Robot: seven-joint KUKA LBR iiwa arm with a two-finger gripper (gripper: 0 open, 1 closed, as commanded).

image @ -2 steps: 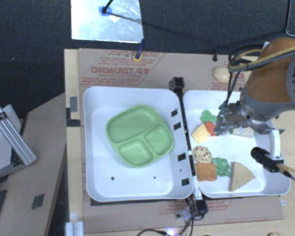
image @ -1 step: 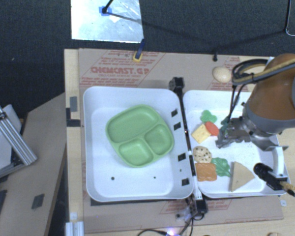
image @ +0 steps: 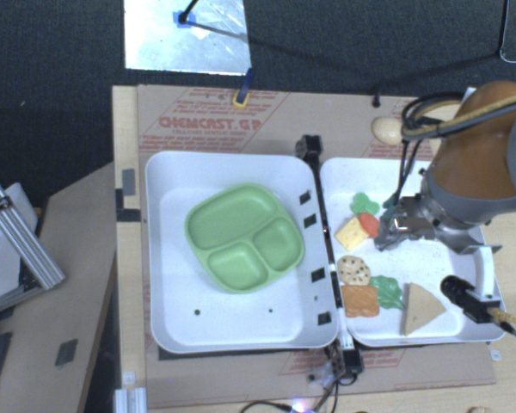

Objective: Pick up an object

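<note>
Since the gripper (image: 387,235) sits low in the right bin (image: 464,172), just beside a small red piece (image: 369,224) and a yellow cheese wedge (image: 350,232), the red piece looks like the likeliest target. Whether the claw is apart or together I cannot tell — the wrist hides it. The piece is probably light, stiff plastic play food — smooth, a little slippery, not fragile — best pinched across its narrow width. Its long axis seems to run roughly up-left to down-right, though it is too small to be sure.
</note>
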